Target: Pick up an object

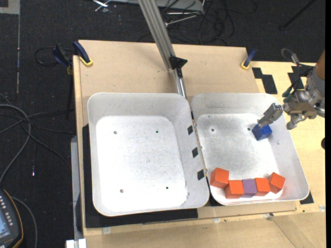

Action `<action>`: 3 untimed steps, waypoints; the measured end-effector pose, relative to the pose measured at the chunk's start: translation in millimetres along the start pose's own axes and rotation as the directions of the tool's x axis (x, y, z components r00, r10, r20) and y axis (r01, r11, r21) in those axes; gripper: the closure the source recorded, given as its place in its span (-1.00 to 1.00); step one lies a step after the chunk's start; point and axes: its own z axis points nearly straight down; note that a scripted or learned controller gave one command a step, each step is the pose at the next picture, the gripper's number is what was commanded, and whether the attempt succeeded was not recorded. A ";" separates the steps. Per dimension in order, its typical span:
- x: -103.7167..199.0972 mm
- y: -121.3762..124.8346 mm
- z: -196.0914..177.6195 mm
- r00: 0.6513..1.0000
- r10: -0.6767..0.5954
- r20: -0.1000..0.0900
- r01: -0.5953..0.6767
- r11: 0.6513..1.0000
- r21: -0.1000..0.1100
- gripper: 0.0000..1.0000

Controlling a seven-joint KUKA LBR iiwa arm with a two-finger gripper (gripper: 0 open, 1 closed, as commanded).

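On the bench point(134, 71) I have the two white bins side by side: the left bin point(98, 138) and the right bin point(289, 149), which holds all the blocks. From the right edge my arm point(316, 84) reaches in over the right bin's far corner, and its gripper point(283, 117) stands wide, one finger point(269, 115) slanting down toward the bin floor and the other out past the rim. Just beside that lower fingertip lies the blue block point(262, 132), apparently resting on the bin floor; I see it touching or nearly touching the finger but not between the two, so nothing is held. Along the near wall sit four orange blocks point(220, 177) and one purple block point(249, 186), packed in a row.

My worry: the blue block is off to one side of the grasp line, so closing now would likely nudge it away or pinch air. The outer finger could also catch the bin's rim if I descend
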 end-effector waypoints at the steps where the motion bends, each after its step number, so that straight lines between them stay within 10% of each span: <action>1: -23.1 23.7 202.1 1.000 0.001 0.002 -0.001 1.000 -0.001 -1.00; 2: -46.9 105.3 198.8 1.000 -0.004 0.003 0.004 1.000 -0.007 -1.00; 3: -5.7 141.0 198.8 1.000 -0.005 0.001 0.005 1.000 -0.005 -1.00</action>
